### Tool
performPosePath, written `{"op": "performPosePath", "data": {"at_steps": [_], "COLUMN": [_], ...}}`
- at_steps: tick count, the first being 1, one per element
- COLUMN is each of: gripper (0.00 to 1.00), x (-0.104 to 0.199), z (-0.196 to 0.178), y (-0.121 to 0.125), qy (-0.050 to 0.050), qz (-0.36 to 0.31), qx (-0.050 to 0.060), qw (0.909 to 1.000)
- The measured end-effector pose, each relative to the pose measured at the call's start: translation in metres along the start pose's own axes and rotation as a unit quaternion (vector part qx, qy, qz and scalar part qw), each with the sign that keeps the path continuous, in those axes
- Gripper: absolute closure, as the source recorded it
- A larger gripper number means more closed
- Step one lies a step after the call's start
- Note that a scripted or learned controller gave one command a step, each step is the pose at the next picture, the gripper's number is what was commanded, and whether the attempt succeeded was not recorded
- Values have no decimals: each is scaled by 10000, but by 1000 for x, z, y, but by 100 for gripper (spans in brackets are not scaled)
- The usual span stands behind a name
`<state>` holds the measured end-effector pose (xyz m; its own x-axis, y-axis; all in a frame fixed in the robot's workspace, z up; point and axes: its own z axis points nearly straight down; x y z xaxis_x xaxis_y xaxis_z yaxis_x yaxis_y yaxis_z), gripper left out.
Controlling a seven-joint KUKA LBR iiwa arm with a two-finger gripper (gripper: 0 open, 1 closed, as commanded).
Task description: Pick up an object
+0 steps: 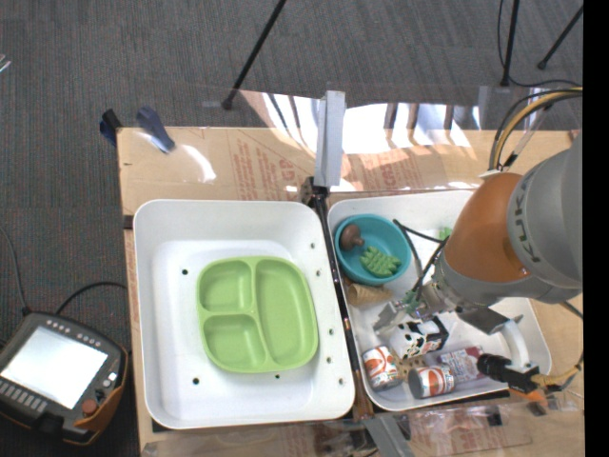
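Gripper (404, 314) sits low in the right bin (533, 336), lower right of frame; I cannot tell the jaw state. Cow-patterned carton (419, 336) just below, cans (433, 381) crowding it: risk of a glancing, empty grasp.

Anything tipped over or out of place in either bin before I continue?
Yes. In the right bin, two small cans lie on their sides at the near edge. The green divided plate sits flat in the left bin.
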<state>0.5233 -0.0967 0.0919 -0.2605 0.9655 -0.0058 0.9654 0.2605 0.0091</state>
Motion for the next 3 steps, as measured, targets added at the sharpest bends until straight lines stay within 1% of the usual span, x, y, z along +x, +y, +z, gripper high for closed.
{"op": "performPosePath", "data": {"at_steps": [1, 2, 3], "gripper": [0, 0, 0], "x": [-39, -142, -128], "z": [3, -35, -3], "y": [103, 90, 69], "qy": [13, 38, 34], "qz": [364, 1204, 1404], "qx": [22, 28, -42], "qw": [9993, 9927, 9901]}}
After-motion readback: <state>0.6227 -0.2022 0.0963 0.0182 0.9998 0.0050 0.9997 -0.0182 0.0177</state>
